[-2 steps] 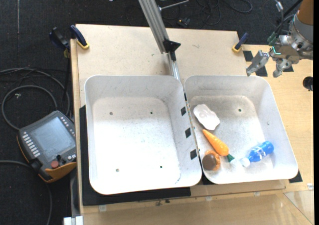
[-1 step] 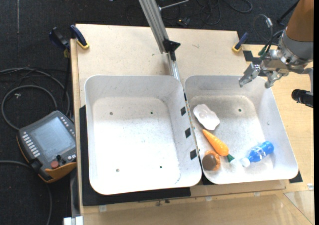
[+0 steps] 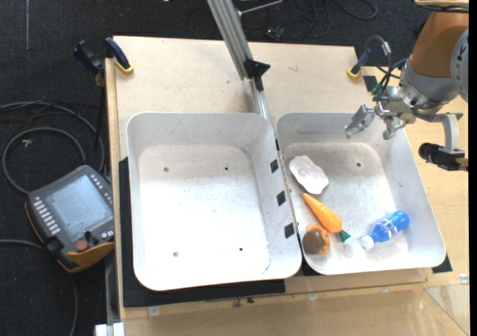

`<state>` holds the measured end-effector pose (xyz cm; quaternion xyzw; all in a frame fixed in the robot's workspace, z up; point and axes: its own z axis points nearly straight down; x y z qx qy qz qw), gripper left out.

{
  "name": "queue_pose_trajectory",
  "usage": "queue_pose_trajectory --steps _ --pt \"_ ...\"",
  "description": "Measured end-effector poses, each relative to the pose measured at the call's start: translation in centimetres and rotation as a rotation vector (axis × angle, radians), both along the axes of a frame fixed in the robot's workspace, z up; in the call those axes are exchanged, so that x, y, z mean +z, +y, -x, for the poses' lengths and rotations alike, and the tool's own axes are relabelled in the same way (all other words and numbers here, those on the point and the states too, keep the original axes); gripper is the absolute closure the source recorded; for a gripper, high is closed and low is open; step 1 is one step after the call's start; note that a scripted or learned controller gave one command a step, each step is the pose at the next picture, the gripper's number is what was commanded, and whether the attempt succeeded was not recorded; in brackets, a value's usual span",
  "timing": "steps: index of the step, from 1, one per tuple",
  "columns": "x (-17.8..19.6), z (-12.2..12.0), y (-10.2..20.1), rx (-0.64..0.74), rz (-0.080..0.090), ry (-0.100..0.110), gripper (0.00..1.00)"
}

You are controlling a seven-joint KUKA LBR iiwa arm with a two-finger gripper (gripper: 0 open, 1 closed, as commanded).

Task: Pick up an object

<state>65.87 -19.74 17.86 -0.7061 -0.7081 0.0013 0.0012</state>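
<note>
The right bin (image 3: 417,200) holds a white lumpy object (image 3: 308,174), an orange carrot (image 3: 323,213), a small brown round object (image 3: 316,241) and a blue bottle with a white cap (image 3: 385,229). My gripper (image 3: 374,126) hangs over the bin's far right corner, its two fingers spread apart with nothing between them. It is well above and behind all the objects, nearest the white one.
The left bin (image 3: 141,178) sits beside the right one. A slanted metal pole (image 3: 227,18) rises from the bench behind the bins. A teach pendant (image 3: 71,211) lies on the floor at the left. Clamps (image 3: 112,55) grip the bench's far corners.
</note>
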Motion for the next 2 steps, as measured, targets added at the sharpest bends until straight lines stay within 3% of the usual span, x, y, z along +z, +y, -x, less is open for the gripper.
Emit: queue_pose_trajectory --steps 1,2 --pt "-4.3 0.2 0.0 -0.002 0.000 0.000 0.00" --pt "-3.0 0.0 0.0 0.000 0.002 -0.006 1.00"
